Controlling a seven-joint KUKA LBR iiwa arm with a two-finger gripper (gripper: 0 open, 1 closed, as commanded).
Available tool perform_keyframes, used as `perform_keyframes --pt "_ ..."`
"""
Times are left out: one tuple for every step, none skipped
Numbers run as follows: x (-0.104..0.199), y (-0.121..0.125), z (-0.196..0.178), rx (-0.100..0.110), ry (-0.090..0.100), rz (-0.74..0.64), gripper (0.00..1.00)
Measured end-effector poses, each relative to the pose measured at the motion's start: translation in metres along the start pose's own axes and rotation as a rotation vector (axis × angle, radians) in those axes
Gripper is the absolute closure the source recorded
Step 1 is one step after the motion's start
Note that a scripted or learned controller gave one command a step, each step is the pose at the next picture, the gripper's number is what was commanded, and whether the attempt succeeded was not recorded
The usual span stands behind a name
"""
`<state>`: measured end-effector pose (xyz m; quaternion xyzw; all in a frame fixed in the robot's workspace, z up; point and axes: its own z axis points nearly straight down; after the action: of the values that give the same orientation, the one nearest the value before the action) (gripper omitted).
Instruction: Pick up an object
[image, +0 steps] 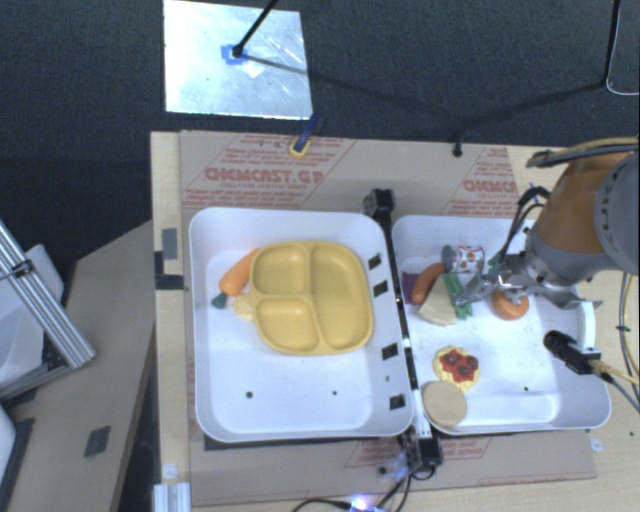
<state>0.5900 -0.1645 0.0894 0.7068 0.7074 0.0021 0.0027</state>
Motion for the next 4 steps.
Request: perform_keyframes --pt "-0.001 0.003 -0.014 -0.012 -0.003 0.0 1.0" --pt "-0.001 0.003 -0.078 0.0 -0.001 -0.003 1.0" --pt "-0.002 0.005 -0.133 -0.001 -0.001 -0.003 1.0" --pt "0.047 0.004 -0.143 0.004 0.003 -0.008 1.0"
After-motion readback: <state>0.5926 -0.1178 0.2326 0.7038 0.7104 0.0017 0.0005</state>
